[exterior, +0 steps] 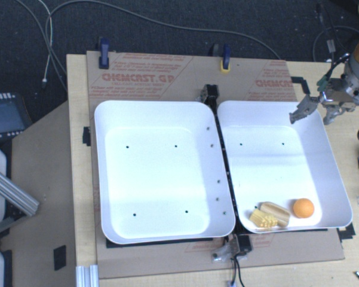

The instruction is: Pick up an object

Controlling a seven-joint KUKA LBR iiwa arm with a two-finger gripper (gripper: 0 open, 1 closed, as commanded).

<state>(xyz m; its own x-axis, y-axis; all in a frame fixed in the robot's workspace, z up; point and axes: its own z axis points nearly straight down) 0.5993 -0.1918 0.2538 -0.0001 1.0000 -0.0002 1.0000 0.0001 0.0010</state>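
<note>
Robotics lab: clamped bench (167, 76), white bins (161, 115), cables (48, 23).

Bright, even light; glaring white bins (161, 109)

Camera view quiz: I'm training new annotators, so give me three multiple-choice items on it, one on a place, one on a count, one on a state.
1. Where does the orange ball lie?
A. left bin
B. right bin, near corner
C. on the bench

2. How many things lie in the right bin?
A. one
B. five
C. three

3. How is the gripper?
A. open, holding nothing
B. shut on the ball
C. resting on the corn

Answers:
1 B, it sits low in the right bin beside the tan roll.
2 C, ball, roll and yellow corn piece.
3 A, the jaws stand apart over the bin's far corner.
</note>
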